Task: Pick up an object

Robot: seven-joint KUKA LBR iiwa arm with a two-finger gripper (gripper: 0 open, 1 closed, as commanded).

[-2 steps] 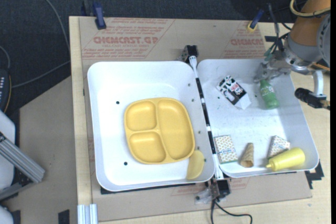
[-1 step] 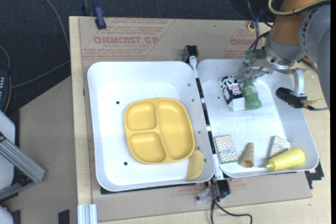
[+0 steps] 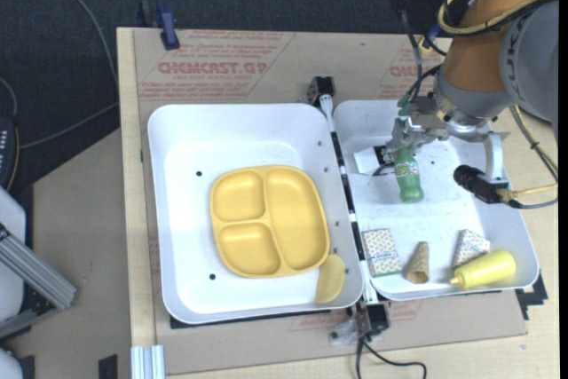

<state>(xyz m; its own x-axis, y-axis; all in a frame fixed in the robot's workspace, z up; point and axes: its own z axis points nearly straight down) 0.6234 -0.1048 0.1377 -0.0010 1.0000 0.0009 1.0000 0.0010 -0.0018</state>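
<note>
My gripper (image 3: 401, 146) reaches down into the right bin (image 3: 497, 213) near its back, right over the top end of a small green bottle (image 3: 408, 179) that lies on the bin floor. The bottle's upper end sits at the fingertips. A white card (image 3: 366, 161) lies just left of the gripper. Along the bin's front lie a patterned packet (image 3: 381, 250), a tan cone (image 3: 417, 263), a yellow squeeze bottle (image 3: 483, 270) and a second small packet (image 3: 469, 244).
The left bin (image 3: 177, 191) holds a yellow divided plate (image 3: 268, 220) and a pale yellow slice (image 3: 331, 280) at its front right corner. A black clip (image 3: 321, 90) sits between the bins at the back. Cables run along the right bin's right side.
</note>
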